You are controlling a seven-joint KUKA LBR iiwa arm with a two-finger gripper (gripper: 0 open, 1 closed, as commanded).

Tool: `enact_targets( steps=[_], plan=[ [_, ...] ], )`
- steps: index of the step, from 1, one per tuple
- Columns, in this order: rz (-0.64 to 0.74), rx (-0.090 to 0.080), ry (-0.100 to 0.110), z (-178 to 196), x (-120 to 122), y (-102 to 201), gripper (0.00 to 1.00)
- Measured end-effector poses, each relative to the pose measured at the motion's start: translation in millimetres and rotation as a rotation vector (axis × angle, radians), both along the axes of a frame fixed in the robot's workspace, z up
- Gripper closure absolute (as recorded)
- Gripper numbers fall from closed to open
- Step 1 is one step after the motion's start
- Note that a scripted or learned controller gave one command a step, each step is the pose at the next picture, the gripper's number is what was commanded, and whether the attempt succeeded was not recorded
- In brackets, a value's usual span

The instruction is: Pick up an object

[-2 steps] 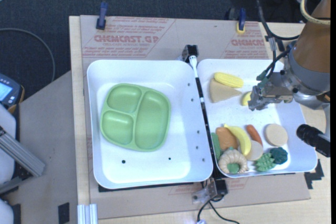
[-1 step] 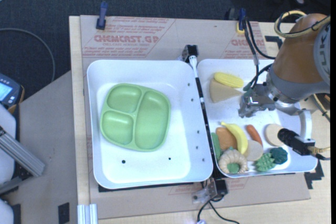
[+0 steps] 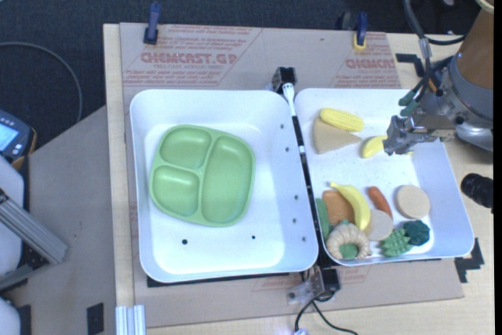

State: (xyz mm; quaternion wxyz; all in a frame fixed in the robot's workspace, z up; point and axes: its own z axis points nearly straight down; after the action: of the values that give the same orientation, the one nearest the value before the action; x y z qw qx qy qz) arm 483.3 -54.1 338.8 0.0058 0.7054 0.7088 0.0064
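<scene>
The fingers [image 3: 396, 143] are sitting low in the right bin [image 3: 455, 192], but I cannot tell whether they are open or closed. A small yellow piece [image 3: 372, 147] is lying just beside them on their left, touching or nearly so. A corn cob [image 3: 340, 119] and pale wedge [image 3: 335, 137] are lying further left. A green divided plate [image 3: 204, 175] is resting in the left bin [image 3: 157, 247].

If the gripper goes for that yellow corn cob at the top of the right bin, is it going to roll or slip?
The corn cob looks rounded and elongated, so a sideways nudge would probably roll it. Its surface looks like smooth plastic, so the fingers might slip unless they close across its narrow width. It leans on the pale wedge, which may check rolling that way.
</scene>
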Motion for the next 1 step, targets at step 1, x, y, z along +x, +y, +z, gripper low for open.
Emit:
enact_targets(
  steps=[1],
  plan=[
    [0.005, 0.001, 0.011, 26.7, -3.4, 76.5, 1.0]
  ],
)
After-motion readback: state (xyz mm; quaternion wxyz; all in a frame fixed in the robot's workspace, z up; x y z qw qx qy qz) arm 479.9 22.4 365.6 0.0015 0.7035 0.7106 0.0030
